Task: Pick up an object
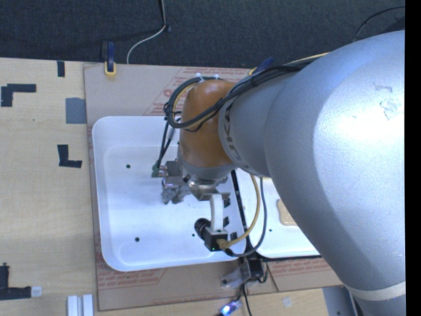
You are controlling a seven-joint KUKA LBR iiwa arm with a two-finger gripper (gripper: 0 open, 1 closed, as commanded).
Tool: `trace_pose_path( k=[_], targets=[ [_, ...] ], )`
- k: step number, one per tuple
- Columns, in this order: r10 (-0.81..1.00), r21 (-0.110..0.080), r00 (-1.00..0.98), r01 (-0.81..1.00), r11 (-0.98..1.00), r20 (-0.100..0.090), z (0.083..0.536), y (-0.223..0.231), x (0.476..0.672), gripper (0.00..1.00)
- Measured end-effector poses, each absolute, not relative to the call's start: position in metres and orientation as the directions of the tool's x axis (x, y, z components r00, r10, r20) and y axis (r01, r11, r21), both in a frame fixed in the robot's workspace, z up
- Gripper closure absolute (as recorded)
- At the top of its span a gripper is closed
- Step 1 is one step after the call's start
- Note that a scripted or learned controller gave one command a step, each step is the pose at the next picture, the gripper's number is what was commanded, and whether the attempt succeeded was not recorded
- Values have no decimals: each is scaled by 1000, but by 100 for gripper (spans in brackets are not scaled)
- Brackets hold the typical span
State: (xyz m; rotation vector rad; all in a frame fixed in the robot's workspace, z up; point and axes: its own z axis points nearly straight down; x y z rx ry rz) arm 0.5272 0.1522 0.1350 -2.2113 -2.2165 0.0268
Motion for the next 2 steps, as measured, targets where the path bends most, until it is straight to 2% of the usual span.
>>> trace_pose_path(
  k=[1, 2],
  targets=[
    [1000, 13, -5, 1000, 5, 2, 196, 199, 653, 100],
    [1000, 0, -4, 1000, 4, 1, 185, 235, 668, 100]
  ],
)
